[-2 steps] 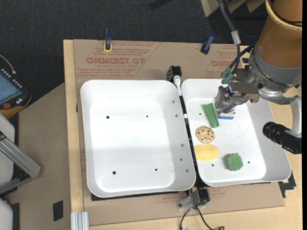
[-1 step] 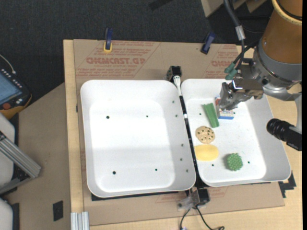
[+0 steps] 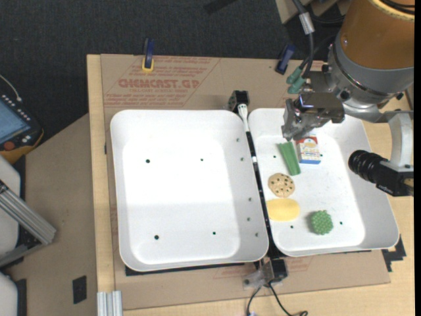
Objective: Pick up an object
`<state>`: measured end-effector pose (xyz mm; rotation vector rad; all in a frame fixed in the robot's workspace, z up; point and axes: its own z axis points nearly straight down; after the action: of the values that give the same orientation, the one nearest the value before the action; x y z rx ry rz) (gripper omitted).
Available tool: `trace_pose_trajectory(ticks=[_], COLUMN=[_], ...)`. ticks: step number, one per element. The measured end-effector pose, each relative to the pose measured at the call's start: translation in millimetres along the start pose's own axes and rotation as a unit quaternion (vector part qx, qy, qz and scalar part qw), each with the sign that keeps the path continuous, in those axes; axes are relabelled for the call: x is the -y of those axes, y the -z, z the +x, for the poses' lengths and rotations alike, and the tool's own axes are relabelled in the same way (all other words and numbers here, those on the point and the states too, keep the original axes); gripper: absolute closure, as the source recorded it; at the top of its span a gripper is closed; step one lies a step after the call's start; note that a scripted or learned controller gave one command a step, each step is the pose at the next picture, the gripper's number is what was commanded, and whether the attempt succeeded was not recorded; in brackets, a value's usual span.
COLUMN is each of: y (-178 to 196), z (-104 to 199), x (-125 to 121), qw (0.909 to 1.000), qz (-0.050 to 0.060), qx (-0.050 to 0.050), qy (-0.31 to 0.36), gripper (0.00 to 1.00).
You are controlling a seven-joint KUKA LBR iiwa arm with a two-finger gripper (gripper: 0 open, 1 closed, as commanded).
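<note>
Dark carpeted floor surrounds the tabletop (image 3: 66, 176), which is covered by a brown cardboard sheet (image 3: 164, 78) printed with red lettering. Two blue clamps (image 3: 148, 54) sit at the sheet's far edge. On the cardboard, two shallow white bins stand side by side with their inner rims touching and a black clip (image 3: 238, 101) at the far end of the seam between them.

All the loose things lie in the right bin (image 3: 368, 222); beside it is the left bin (image 3: 118, 176). A green bar (image 3: 289, 158) lies flat near the right bin's inner rim, running from the far end towards the middle. Just beside it, on the side towards the outer rim, lies a small carton (image 3: 309, 151) in white, red and blue. Nearer the front edge a round speckled cookie (image 3: 281, 185) lies close to the inner rim, and a yellow piece (image 3: 283, 210) rests just in front of it, the two nearly touching. A green knobbly piece (image 3: 321, 222) lies near the yellow one, towards the middle of the bin's front edge.

The arm (image 3: 381, 18), grey below its orange band, reaches in over the right bin's far corner. The claw (image 3: 299, 129) hangs over the far end of the green bar and the far edge of the small carton. From this slant I cannot tell whether the claw is apart or together, nor whether it touches either thing.
</note>
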<state>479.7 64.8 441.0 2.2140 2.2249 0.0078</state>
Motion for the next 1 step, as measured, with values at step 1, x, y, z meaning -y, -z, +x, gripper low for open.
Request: trace_pose_trajectory(ticks=[1], y=[-123.3], z=[18.6], x=[-39.5], qw=[1.0], qz=[0.008], qx=[0.002], qy=[-0.002], gripper=[1.0])
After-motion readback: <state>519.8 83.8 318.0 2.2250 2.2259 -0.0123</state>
